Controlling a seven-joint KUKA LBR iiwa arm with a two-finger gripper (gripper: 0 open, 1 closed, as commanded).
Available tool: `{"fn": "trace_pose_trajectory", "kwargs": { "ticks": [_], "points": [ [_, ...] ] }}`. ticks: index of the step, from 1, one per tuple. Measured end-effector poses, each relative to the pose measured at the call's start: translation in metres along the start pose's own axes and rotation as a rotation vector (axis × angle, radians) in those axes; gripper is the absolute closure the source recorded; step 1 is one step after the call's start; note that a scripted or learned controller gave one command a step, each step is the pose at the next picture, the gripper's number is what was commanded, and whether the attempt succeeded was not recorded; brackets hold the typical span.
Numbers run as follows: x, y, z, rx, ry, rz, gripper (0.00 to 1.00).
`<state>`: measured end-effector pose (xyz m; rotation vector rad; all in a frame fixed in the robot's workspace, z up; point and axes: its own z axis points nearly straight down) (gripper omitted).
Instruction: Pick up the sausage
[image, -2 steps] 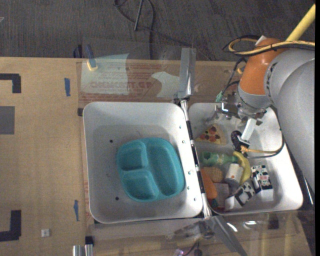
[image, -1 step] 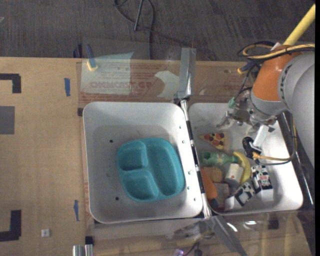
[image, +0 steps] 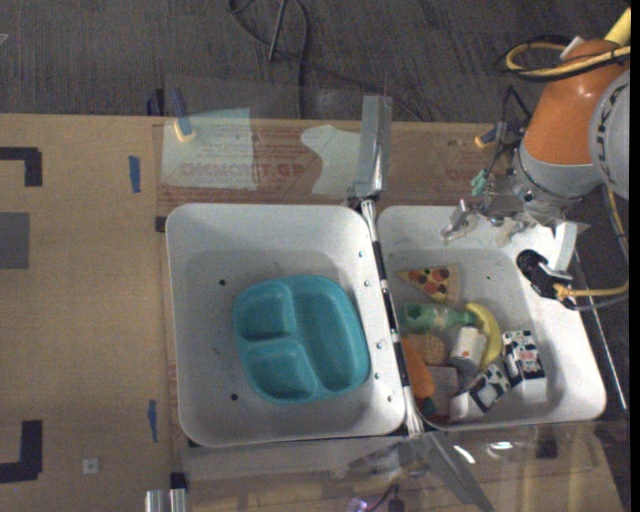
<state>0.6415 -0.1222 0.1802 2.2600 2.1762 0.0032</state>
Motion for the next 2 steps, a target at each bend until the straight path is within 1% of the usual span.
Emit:
{"fn": "trace_pose_trajectory", "kwargs": {
  "ticks": [1, 2],
  "points": [
    [0.020, -0.032, 0.090, -0.006, 0.001, 0.042, 0.00],
    [0.017, -0.032, 0.080, -0.009, -0.003, 0.046, 1.00]
  ]
}}
